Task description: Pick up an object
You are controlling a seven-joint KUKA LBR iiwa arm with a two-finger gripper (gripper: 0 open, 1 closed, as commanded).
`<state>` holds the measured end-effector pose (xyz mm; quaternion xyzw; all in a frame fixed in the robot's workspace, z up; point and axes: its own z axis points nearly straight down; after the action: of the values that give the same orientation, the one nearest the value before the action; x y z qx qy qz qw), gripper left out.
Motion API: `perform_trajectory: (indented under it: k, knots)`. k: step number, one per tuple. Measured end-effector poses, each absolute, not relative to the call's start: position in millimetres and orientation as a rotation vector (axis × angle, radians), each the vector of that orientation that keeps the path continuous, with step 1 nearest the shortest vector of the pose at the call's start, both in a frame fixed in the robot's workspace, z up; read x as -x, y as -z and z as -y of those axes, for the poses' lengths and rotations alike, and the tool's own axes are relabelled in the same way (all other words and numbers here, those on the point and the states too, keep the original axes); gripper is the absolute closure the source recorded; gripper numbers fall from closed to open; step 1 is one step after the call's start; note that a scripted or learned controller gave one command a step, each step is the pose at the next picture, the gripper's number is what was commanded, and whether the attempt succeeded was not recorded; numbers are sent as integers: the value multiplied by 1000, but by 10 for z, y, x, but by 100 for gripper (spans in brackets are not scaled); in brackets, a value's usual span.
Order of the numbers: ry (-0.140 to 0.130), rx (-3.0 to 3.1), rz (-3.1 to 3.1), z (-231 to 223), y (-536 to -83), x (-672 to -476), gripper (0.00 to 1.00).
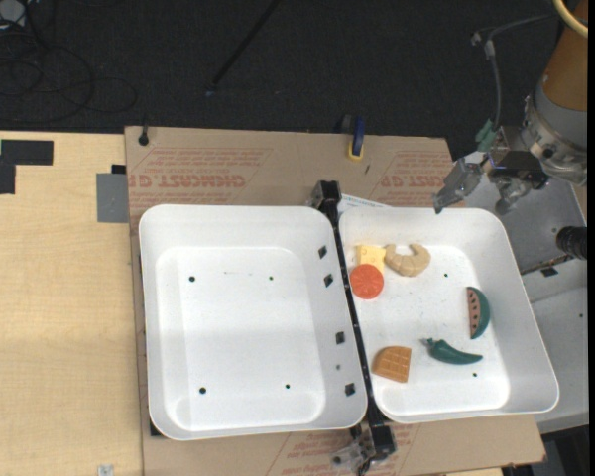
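Five small items lie in the right bin (521,365): a yellow block (370,255) and a beige croissant-shaped piece (408,259) toward twelve o'clock; a red-orange disc (367,282) just below the block, touching it; a watermelon slice (477,311) at three o'clock; a dark green pepper (452,352) and a tan waffle piece (393,363) toward six o'clock; the gripper (466,181) hangs above the bin's rim near one o'clock, clear of every item, its fingers spread apart with nothing between them; the left bin (159,266) lies alongside at nine o'clock.
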<state>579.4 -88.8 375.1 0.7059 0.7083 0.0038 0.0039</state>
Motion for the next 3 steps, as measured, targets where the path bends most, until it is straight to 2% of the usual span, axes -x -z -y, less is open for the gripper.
perform_trajectory:
  k: [1,2,3]
  knots:
    - [4,-2218,-2227,897,-3755,-5801,100]
    - [-6,-2211,-2233,27,-4237,-5313,100]
    - [-9,-2206,-2236,-1027,-4976,-4853,100]
